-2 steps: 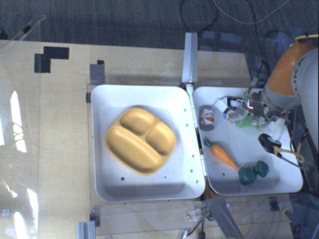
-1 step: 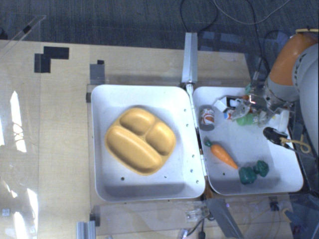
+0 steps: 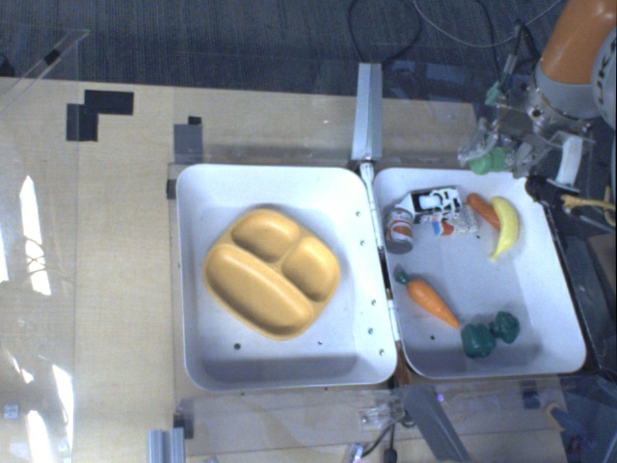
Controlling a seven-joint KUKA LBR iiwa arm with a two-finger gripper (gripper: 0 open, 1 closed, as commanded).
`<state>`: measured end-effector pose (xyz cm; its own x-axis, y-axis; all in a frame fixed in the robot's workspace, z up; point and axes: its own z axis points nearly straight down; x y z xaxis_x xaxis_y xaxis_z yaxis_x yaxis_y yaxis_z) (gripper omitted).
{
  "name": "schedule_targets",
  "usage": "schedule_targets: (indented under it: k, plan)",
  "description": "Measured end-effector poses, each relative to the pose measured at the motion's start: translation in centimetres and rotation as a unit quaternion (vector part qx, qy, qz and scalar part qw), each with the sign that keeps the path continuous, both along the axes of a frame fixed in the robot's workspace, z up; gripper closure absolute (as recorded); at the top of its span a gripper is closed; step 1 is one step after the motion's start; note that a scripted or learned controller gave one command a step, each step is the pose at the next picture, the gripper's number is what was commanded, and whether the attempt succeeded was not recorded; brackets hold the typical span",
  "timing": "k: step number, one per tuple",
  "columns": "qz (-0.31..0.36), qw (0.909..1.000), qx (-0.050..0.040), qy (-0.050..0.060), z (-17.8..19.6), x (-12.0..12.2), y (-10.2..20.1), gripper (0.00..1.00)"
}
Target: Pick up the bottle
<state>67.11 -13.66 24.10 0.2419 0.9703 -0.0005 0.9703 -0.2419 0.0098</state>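
We see the end effector [image 3: 494, 150] at the right bin's [image 3: 540, 355] 1 o'clock corner, grip state unreadable; bottle [image 3: 445, 212] lies at 11 o'clock, untouched.

camera view: fixed overhead | slanted down | both bins [image 3: 193, 287] in frame

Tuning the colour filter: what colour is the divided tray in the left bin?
Mustard yellow, plain, no pattern. The divided tray shows clearly in the camera view, sitting in the left bin.
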Motion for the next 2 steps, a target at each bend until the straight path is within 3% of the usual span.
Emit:
schedule_targets:
  k: [1,2]
  plan:
    - [-0.076,0.9971,0.0011,0.001,3.0,-4.4,5.8,1.0]
    - [-0.072,0.9974,-0.0002,-0.002,4.1,-4.2,5.9,1.0]
